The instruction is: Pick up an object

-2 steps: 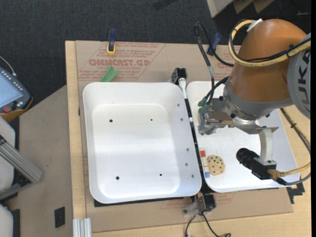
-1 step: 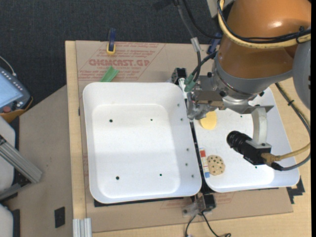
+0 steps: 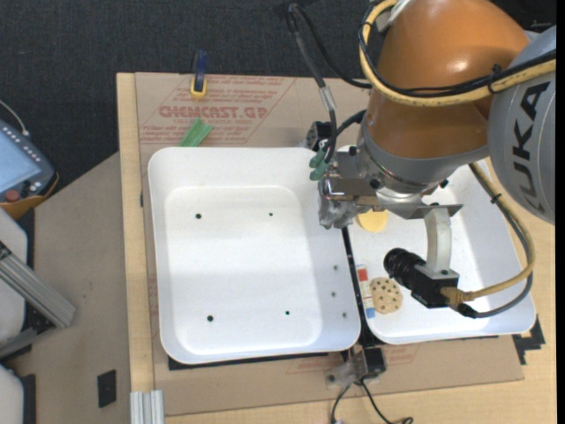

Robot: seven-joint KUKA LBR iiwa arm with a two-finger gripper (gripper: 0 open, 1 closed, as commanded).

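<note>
1. Because the bulky grey and orange arm [image 3: 441, 87] hangs low over the right shallow white plastic bin [image 3: 485, 276] and covers much of it, the biggest risk is a descent on a place that holds nothing, so the try would end with no object taken.
2. The metal gripper [image 3: 338, 212] stands just over the wall between this bin and the left shallow white plastic bin [image 3: 229, 263]. If it goes straight down, it may strike that wall. I cannot tell if the gripper is spread or pressed together, because the wrist hides it.
3. The tan round speckled disc [image 3: 385, 296] lies flat near the front of the right bin, apart from the gripper. A flat thing gives little edge to pinch, so it may slip away.
4. The yellow round flat piece [image 3: 375, 222] is nearest to the gripper and partly under the wrist. It could be pushed aside instead of gripped.
5. The small red and white piece [image 3: 364, 278] lies against the dividing wall, where there is little room to close around it.
</note>
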